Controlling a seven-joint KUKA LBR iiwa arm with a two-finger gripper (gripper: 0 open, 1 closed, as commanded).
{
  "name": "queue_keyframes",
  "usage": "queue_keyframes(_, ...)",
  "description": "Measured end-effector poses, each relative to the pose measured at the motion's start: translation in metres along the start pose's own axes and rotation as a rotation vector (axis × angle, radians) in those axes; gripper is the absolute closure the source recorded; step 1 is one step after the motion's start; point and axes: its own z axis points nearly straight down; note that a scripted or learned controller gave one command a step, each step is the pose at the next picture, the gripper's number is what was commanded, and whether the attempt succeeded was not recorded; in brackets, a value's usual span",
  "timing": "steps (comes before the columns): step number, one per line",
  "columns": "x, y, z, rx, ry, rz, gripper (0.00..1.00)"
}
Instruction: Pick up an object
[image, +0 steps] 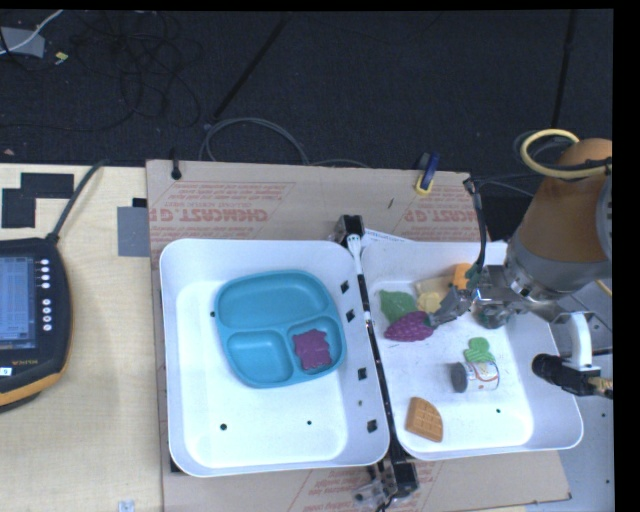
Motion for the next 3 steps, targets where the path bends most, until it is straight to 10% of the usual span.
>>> queue_keyframes(1, -0.059, -0.034, 0.115, 0.005, 0.0, 0.005, 0.0)
queue_keyframes(2, -0.058, -0.031, 0.099, 0.001, 0.001, 0.006, 1.0)
queue_keyframes(3, -0.058, -0.032, 0.1, 0.001, 0.001, 0.006, 0.0)
